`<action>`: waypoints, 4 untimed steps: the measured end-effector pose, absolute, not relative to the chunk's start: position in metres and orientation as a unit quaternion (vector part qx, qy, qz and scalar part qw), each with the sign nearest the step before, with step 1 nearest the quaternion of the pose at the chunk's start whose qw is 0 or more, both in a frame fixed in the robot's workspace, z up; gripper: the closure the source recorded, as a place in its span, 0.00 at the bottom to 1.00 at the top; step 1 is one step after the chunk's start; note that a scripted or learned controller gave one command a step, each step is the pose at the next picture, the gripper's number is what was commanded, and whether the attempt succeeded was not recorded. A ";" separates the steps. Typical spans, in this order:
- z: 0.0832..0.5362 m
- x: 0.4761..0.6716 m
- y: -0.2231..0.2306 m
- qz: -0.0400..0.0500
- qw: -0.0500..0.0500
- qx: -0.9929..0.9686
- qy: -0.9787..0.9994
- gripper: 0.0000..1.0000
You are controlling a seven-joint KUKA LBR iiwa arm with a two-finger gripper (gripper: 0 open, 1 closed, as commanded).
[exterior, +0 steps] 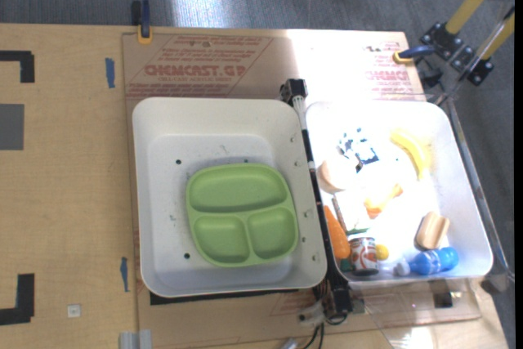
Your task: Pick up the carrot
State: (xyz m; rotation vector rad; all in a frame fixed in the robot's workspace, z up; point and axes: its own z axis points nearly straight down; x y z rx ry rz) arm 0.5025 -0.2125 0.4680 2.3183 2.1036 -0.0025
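Bench [65, 176], cardboard-topped, takes up most of the frame; two white bins sit side by side at centre and right.

Left bin [155, 127], centre frame: holds a green divided plate [243, 214], three compartments, nothing in them as far as visible.

Right bin [466, 176], right of frame: strongly overexposed, so contents in the upper part are hard to read. Banana [413, 149] upper right of bin. Bread-roll-like item [431, 230] lower right. Blue bottle-like item [431, 261] along bottom edge. Small can [363, 252] bottom left, touching or just beside the carrot.

Carrot [335, 233]: lower left of right bin, lying against the bin's left wall, long axis approx. top-to-bottom in frame, lower end near the can.

Claw state: cannot tell, nothing to judge it from here.

Risks, judged from layout:
1. Carrot hard against wall, so a finger on that side may strike the rim or find no gap; likely a miss or a glancing grip.
2. Can alongside lower end; a low descent there may nudge or grab the can instead.
3. Glare may skew any vision-based aim.
4. Tapered, smooth shape; could slip if gripped near an end.
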 end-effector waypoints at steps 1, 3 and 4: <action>0.480 0.504 -0.213 0.000 0.011 0.740 0.673 1.00; 0.491 0.506 -0.213 0.000 0.016 0.739 0.673 1.00; 0.491 0.506 -0.213 -0.001 0.015 0.739 0.673 0.00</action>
